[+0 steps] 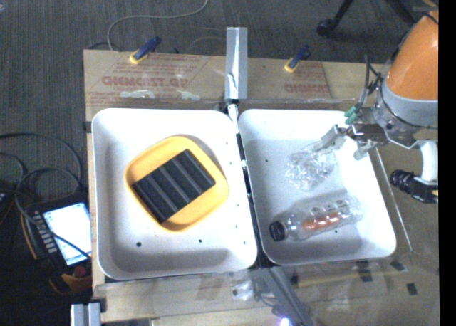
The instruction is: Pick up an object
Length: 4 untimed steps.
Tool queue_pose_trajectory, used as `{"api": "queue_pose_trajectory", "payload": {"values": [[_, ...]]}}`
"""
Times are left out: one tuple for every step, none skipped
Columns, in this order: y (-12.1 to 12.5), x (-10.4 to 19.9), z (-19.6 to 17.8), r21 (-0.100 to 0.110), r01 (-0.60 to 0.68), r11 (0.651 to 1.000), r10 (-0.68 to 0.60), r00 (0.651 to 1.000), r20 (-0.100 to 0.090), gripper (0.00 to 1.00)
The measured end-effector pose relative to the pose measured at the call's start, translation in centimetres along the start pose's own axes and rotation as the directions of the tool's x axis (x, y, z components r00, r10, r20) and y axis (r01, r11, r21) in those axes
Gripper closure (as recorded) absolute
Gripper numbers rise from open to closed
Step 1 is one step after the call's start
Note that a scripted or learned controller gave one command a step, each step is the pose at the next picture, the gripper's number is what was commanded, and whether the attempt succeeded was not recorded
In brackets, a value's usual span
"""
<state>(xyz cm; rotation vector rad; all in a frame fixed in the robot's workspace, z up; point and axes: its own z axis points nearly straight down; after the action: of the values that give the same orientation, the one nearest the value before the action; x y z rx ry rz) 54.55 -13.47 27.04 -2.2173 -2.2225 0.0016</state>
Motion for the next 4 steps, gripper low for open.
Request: {"api": "queue_pose_trajectory", "payload": {"values": [[3.3, -3.2, 8.5, 0.001, 0.005, 1.0, -0.005, 1.0, 0.002, 0.0], [5.1, -3.8, 17.1, -0.013, 0.137, 0.99, -0.137, 0.991, 0.005, 0.0], [3.7, -1.9, 17.3, -0.023, 0.269, 0.963, -0.269, 0.963, 0.016, 0.0], [9.3, -4.5, 17.7, 0.004, 0.048, 0.999, -0.048, 0.999, -0.004, 0.0]]}}
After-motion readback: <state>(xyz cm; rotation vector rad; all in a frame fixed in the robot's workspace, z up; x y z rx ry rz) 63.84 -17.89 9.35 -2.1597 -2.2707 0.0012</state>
